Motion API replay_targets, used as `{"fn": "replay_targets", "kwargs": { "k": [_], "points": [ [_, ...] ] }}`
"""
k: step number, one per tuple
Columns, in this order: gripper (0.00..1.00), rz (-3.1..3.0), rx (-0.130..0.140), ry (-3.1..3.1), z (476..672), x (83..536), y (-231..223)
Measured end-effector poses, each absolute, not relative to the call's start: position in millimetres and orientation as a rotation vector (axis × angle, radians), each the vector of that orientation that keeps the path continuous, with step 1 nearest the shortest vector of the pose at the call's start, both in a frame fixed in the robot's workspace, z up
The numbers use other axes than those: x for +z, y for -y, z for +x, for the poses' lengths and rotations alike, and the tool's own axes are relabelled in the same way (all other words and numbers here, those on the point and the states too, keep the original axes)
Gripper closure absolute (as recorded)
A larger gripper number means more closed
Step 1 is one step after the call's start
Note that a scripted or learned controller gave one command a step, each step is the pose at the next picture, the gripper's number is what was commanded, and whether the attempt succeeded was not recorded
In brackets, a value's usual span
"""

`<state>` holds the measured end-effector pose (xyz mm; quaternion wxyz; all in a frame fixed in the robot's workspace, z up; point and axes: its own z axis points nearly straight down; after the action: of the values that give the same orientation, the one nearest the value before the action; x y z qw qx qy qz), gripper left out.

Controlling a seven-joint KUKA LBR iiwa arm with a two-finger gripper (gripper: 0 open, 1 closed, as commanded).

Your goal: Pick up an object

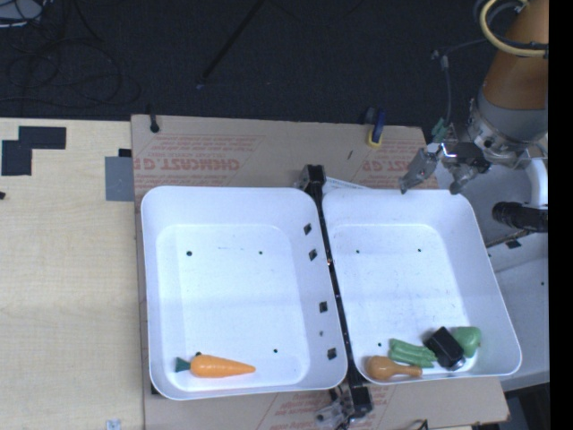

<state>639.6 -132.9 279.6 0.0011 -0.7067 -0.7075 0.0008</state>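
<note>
The gripper (437, 170) is seen above the right bin's (501, 316) far rim, its metal fingers (414, 176) spread apart with nothing between them. A smooth tapered carrot (219, 365) lies in the left bin (152, 285).

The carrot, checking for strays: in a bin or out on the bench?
In. The carrot lies flat in the left bin, near its front wall.

the arm (517, 56) runs off the right edge past its orange band. a black block (445, 347) covers part of the green toy (428, 348) beneath it.
</note>
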Motion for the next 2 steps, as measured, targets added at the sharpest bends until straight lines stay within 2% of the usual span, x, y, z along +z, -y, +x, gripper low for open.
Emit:
{"fn": "replay_targets", "kwargs": {
  "k": [1,2],
  "points": [
    [0.0,-2.227,-0.013,2.238,644.9,467,148],
    [0.0,-2.201,0.014,2.22,641.9,271,34]
  ]
}}
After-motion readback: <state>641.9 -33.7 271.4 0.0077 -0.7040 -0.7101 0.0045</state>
